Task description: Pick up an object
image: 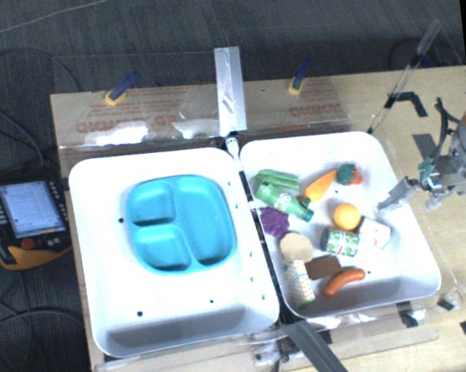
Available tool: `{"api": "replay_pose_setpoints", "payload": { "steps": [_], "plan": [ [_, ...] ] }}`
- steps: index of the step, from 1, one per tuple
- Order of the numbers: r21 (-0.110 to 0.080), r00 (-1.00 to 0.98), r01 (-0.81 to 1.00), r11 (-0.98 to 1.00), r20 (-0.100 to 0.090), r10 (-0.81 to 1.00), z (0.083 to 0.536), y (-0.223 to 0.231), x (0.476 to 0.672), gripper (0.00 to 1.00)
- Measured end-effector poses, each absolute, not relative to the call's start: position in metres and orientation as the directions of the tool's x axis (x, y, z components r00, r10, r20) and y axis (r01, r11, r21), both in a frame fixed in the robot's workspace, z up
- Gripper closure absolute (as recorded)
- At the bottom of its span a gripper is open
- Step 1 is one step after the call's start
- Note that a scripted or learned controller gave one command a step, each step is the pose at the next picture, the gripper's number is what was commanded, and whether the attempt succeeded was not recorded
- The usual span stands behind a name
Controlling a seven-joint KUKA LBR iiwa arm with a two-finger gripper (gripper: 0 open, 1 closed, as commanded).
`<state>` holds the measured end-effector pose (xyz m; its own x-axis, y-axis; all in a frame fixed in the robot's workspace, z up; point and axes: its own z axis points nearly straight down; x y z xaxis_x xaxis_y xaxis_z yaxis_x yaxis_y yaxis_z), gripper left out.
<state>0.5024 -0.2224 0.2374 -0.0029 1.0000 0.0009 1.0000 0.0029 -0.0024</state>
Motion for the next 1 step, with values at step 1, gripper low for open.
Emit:
{"api": "replay_pose_setpoints", "payload": {
  "steps": [1],
  "plan": [
    [0.000,-0.150,0.989,0.150,0.001,0.989,0.1094,-0.1747,0.5309,0.00]
  ]
}}
